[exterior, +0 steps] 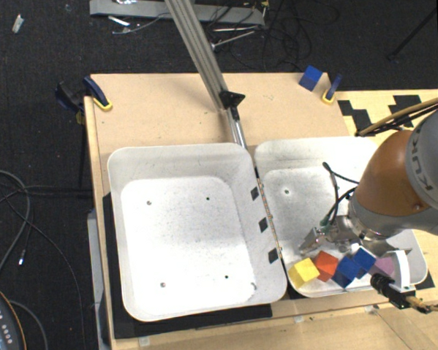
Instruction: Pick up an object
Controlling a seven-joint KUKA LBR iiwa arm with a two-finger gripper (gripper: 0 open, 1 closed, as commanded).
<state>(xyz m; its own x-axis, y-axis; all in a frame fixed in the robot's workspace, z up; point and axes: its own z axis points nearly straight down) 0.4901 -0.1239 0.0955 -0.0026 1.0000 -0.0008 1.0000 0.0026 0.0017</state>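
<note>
Fingers [316, 240] above orange block [326, 264] — grip unclear, pink block [383, 265] half hidden

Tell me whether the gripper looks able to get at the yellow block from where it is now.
Probably yes. The gripper hangs in the right bin just above the yellow block, whose top and left side are bare. The orange block touches its right side, which may crowd a grasp there.
</note>
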